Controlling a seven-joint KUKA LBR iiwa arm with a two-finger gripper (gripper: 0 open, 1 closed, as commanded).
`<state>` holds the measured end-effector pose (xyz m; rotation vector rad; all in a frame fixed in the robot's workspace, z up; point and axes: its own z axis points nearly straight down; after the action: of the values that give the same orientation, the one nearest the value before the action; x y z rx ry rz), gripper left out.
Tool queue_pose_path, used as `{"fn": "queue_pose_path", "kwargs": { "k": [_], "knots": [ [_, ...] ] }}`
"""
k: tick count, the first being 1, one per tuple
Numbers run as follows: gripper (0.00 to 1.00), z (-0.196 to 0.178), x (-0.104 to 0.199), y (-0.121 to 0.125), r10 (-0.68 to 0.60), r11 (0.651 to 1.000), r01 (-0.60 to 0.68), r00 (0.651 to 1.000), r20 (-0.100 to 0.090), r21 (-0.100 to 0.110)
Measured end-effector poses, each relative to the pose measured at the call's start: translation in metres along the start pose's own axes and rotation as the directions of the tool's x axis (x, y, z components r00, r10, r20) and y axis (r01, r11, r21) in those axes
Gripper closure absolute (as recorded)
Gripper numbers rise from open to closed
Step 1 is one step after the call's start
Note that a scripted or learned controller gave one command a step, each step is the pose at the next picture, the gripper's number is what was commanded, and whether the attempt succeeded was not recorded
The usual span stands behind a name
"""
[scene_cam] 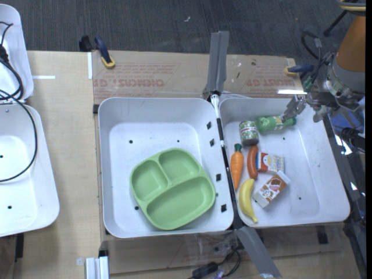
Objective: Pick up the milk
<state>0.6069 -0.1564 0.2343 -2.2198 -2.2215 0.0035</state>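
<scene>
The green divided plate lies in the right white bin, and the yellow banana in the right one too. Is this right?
Not quite. In the camera view the green divided plate lies in the left white bin; the yellow banana is indeed in the right white bin.

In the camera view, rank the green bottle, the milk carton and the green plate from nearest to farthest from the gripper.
From the gripper:
1. Green bottle, right bin's far side, just beside the gripper.
2. Milk carton, right bin's near side.
3. Green plate, left bin.
</scene>
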Motion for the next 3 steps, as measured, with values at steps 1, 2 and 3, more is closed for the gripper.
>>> {"fn": "queue_pose_path", "kwargs": {
  "k": [1,2,3],
  "knots": [
    [0.00,0.133,0.004,-0.061,0.060,0.998,-0.060,0.998,-0.001,-0.002],
    [0.00,0.138,0.033,-0.114,-0.096,0.995,0.096,0.995,0.002,-0.013],
    [0.00,0.139,0.055,-0.126,-0.221,0.975,0.221,0.975,0.005,-0.012]
  ]
}}
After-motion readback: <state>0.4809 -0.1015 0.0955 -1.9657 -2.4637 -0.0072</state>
